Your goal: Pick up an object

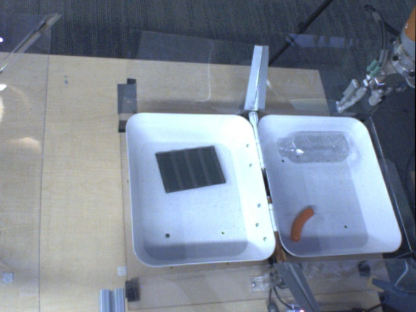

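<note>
A clear plastic bottle (313, 146) lies on its side near the back of the right bin (377, 194). A small orange sausage-shaped object (301, 223) rests near that bin's front left corner. A dark grey ribbed flat pad (190, 168) lies in the left bin (140, 194). My gripper (361, 97) hangs at the upper right, just beyond the right bin's back rim and off to the right of the bottle. It is open, its two fingers apart with nothing between them.
A metal post (258, 77) stands upright behind the seam between the two bins. A dark cable or rod (312, 15) runs diagonally across the floor at the top. The wooden bench (65, 174) extends left of the bins.
</note>
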`<action>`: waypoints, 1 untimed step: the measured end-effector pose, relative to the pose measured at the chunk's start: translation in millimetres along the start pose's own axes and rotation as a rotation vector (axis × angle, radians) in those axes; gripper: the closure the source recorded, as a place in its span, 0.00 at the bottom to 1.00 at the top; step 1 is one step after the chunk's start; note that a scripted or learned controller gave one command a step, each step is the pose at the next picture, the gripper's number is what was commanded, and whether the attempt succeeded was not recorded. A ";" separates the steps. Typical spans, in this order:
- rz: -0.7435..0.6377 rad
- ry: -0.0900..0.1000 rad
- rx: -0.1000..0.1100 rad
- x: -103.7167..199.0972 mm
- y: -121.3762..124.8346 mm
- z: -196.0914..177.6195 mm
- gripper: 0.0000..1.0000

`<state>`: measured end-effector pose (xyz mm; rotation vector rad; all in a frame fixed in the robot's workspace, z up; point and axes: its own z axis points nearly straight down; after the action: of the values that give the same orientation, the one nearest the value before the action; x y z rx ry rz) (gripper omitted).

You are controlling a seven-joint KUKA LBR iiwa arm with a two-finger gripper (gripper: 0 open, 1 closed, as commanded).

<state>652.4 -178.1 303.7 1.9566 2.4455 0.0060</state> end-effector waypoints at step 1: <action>0.035 0.004 0.007 41.9 11.8 120.4 0.00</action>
<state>655.9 -135.0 183.2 2.0040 2.4167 0.0025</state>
